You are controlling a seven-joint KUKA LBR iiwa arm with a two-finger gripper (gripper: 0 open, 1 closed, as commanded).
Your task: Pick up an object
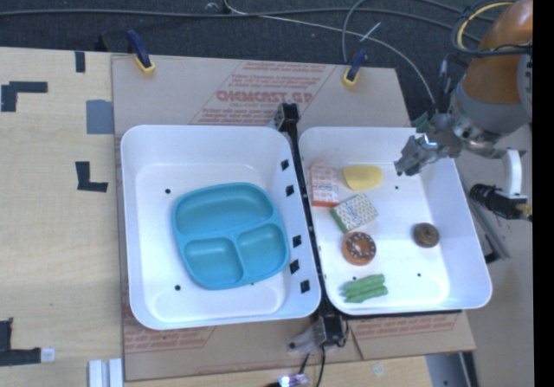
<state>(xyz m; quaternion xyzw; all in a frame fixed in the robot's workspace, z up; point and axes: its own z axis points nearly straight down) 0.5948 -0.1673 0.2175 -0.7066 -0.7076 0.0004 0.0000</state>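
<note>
Camera view: arm poised at right bin's upper right, nothing picked yet.
Gripper (414, 157) was seen above the right bin (459, 229), grasp state undeterminable; yellow piece (362, 176) lay nearest, probably targeted; doughnut (358, 247), green beans (364, 288), brown disc (425, 235) were scattered, blue tray (230, 234) stored leftward.
</note>
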